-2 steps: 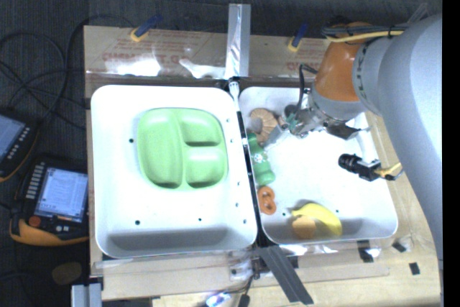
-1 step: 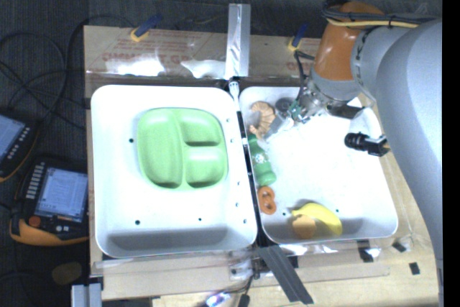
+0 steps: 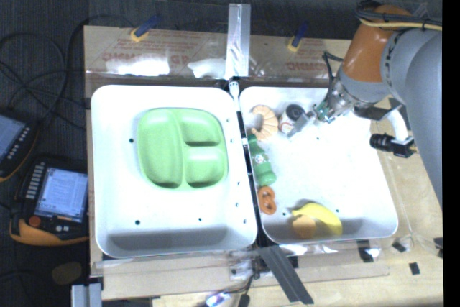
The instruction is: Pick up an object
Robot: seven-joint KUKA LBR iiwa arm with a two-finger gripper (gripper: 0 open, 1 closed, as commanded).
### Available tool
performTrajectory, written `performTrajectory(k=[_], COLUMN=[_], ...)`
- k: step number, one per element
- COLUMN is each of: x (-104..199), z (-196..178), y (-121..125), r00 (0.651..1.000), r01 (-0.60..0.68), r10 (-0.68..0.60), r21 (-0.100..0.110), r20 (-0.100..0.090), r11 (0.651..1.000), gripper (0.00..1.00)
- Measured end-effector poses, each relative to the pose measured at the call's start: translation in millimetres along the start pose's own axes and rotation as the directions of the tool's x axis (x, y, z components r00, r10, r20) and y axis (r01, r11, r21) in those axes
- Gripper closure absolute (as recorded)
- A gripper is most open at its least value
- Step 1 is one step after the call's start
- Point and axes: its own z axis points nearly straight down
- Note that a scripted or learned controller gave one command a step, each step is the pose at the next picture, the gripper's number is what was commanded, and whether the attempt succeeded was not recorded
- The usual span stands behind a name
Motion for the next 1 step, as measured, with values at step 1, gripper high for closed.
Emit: performTrajectory(k=[1], x=[51.1], z=[9.1], y=[-3.9], r00=[1.000], r01=[-0.002], r10=[0.002], r21=[-0.004], r20=[0.009], r11=[1.000], gripper=[0.00])
